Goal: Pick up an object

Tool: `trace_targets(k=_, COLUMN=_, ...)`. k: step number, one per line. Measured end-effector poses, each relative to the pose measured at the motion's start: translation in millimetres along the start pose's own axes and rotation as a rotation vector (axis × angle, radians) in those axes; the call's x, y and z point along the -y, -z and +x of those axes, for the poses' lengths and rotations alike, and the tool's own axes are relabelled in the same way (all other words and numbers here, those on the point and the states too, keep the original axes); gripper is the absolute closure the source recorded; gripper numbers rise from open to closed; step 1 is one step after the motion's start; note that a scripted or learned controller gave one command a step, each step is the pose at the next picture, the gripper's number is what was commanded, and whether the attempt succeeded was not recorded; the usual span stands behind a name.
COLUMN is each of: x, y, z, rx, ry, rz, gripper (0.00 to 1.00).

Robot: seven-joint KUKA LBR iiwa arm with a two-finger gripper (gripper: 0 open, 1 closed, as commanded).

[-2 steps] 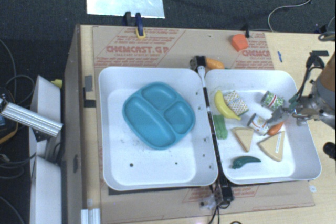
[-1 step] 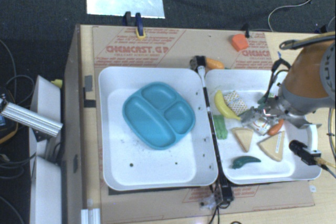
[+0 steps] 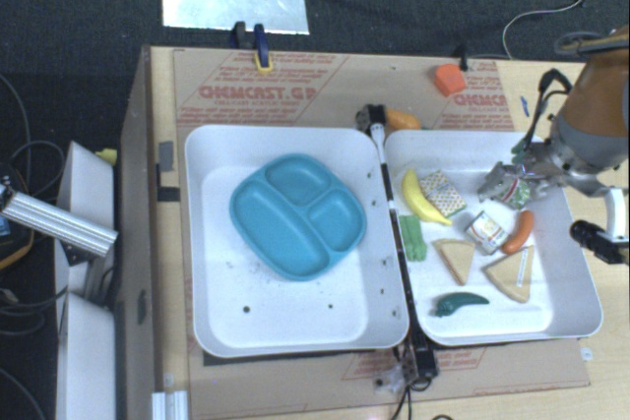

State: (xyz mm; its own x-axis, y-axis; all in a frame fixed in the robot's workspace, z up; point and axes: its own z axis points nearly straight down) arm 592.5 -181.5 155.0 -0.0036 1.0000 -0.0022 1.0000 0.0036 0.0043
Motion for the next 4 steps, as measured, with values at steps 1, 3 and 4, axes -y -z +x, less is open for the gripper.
trace_targets(k=1, x=-32.7, y=32.4, z=-25.5, rx=0.0, ry=0.001, rz=0.0, gripper=0.0)
trace_targets(k=3, x=-30.3, y=-4.8, z=16.3, rx=0.0, ry=-0.002, rz=0.0, gripper=0.0)
trace_targets(k=4, x=-0.1, y=-21.7, z=-20.8, rx=-0.001, ry=-0.002, rz=0.003, gripper=0.0)
